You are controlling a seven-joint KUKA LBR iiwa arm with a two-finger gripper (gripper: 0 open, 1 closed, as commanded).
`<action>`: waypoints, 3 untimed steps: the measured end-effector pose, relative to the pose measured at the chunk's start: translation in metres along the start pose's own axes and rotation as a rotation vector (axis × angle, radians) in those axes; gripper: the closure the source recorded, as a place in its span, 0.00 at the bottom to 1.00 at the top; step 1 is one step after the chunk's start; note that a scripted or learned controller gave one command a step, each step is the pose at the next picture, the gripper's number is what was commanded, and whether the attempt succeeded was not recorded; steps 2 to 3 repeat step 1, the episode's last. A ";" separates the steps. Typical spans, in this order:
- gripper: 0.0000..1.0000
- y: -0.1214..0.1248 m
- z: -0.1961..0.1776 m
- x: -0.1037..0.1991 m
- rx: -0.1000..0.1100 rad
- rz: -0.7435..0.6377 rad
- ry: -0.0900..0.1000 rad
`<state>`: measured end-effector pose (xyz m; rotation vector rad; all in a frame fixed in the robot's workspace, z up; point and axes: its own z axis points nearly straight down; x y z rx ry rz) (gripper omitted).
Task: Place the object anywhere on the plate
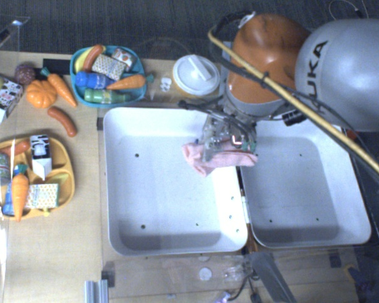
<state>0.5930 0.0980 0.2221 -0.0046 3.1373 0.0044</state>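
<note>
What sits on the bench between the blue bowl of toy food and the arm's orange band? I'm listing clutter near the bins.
A white round lidded container stands between the blue bowl and the orange band, behind the left bin, in the camera view.

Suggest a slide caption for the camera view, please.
KUKA arm's gripper over a pink cloth at the left bin's right edge.

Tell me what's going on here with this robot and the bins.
A KUKA arm reaches in from the right, its end effector down over the seam between two white bins. A pink cloth-like object lies right under it, draped across the left bin's right edge. Whether it is actually gripped is unclear. Toy food sits in a blue bowl and a yellow tray on the left.
</note>
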 end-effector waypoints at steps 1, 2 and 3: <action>0.00 0.000 0.000 0.000 0.000 0.001 -0.001; 0.00 0.000 0.000 0.000 0.000 0.001 -0.001; 0.00 0.000 0.000 0.000 0.000 0.001 -0.001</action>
